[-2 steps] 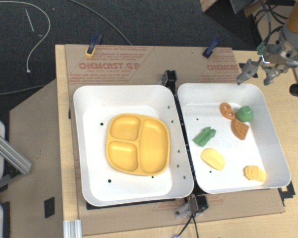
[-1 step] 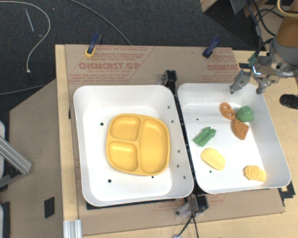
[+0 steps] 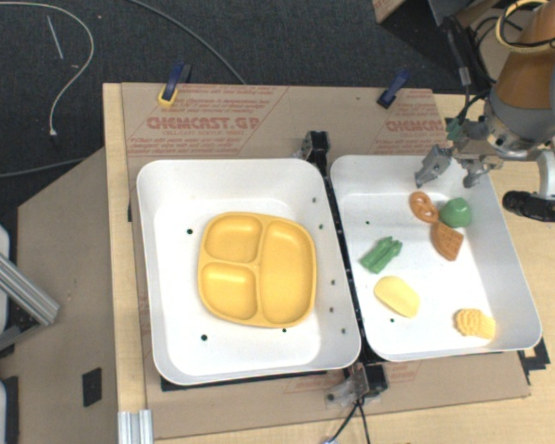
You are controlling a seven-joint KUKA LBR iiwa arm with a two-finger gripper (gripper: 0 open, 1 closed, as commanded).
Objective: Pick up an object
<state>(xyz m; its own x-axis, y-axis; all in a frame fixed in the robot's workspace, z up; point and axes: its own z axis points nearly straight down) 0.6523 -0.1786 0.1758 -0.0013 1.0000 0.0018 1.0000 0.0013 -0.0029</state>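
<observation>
The hand [image 3: 453,166] hangs over the far edge of the right bin [image 3: 509,289], its two fingers spread and nothing between them. The nearest candidates lie just nearward of it: an orange pretzel-shaped piece [image 3: 423,206], a green round piece [image 3: 456,213], and a brown wedge [image 3: 448,241] touching or almost touching the green one. These three sit close together, so a descent onto any one risks nudging its neighbours.

Better separated targets lie nearer and to the left: a green bundle [image 3: 381,253], long axis running diagonally from near-left to far-right; a yellow oval piece [image 3: 396,296]; and a yellow ridged piece [image 3: 474,323] toward the near-right corner. What each toy represents is hard to judge from here.

The left bin [image 3: 166,331] holds a yellow divided plate [image 3: 257,268], well apart from the hand. The bins rest on a cardboard-covered surface [image 3: 250,118].
</observation>
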